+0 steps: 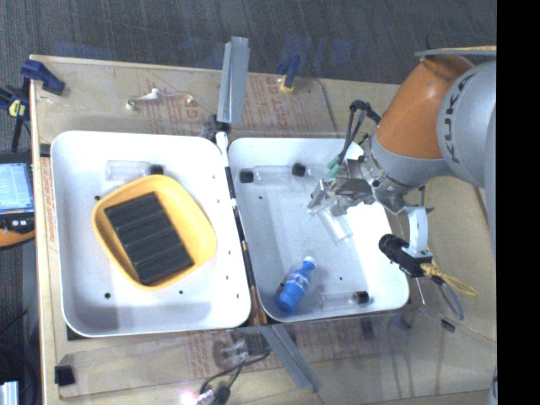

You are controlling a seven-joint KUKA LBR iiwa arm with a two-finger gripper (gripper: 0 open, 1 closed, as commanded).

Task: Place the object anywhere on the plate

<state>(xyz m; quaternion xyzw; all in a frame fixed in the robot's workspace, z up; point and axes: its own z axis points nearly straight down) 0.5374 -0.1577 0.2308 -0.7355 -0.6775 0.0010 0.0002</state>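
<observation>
bottle (294,286), blue and lying tilted, sits near the front of the right bin (278,234), well apart from the yellow plate (196,222) in the left bin (76,154), while farther back the gripper (331,199) hovers, its finger spacing seemingly unreadable.

dark grey ribbed carpet floor (126,15) runs across the top of frame, pale wooden bench (169,91) spreading below it.

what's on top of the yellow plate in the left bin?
A dark ribbed rectangular slab lies on the yellow plate, covering most of its middle; the plate surface beneath it is hidden. The blue bottle lies in the right bin.
</observation>
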